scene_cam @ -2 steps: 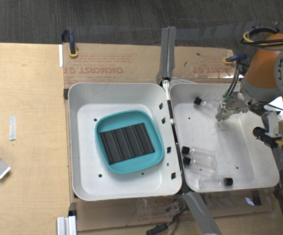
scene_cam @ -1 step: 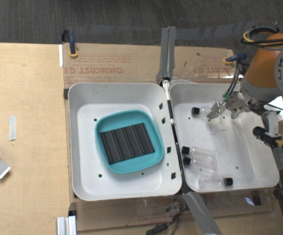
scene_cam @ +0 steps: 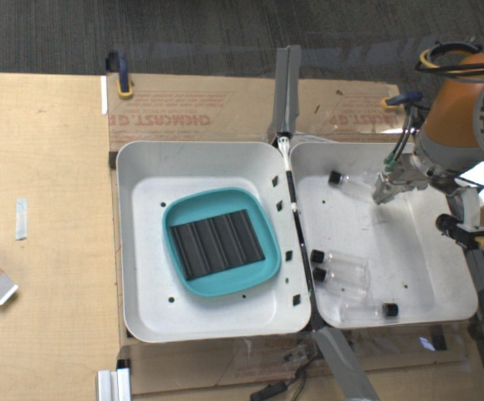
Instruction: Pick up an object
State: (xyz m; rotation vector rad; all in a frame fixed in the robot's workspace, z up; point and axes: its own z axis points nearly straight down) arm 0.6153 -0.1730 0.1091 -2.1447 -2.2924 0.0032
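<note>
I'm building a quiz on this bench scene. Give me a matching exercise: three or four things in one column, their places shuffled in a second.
Things:
1. teal tray
2. hand
3. blue clamp
4. clear bottle

Places:
A. over the right bin's far part
B. lying near the right bin's front
C. in the left bin
D. on the cardboard's far left corner

Pairs: 1-C, 2-A, 3-D, 4-B

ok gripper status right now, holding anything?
Gripper: cannot be told; it hangs low over the right bin, beside a clear bottle, and nothing can be seen in its grasp.
</note>
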